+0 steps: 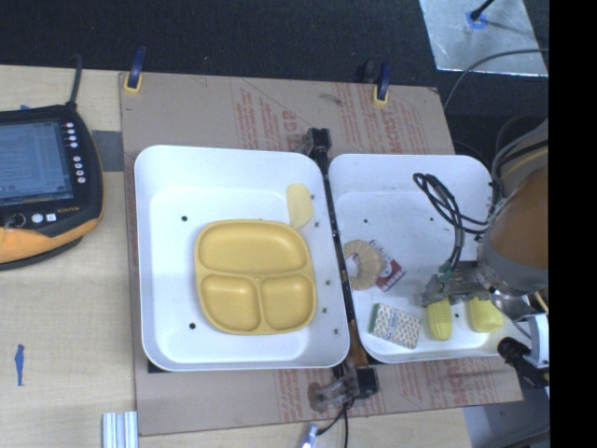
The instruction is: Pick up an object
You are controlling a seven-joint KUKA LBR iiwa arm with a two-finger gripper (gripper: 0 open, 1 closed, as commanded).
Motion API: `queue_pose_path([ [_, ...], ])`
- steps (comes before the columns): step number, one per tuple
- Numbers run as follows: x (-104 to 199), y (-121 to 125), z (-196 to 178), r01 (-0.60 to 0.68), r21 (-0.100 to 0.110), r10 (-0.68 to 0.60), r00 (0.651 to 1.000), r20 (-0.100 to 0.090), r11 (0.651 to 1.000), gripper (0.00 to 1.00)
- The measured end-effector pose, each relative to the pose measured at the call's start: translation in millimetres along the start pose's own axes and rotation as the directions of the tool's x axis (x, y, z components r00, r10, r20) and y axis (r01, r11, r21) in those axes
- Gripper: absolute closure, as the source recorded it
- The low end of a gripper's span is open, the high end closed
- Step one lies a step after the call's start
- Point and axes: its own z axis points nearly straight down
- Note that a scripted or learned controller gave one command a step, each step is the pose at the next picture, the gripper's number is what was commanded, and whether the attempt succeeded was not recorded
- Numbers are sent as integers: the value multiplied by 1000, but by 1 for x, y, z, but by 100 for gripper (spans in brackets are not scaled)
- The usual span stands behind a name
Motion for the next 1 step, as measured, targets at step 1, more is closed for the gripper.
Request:
queue_pose_path([
  [1, 45, 45, 10, -2, -3, 2, 1000, 0, 1000, 100],
])
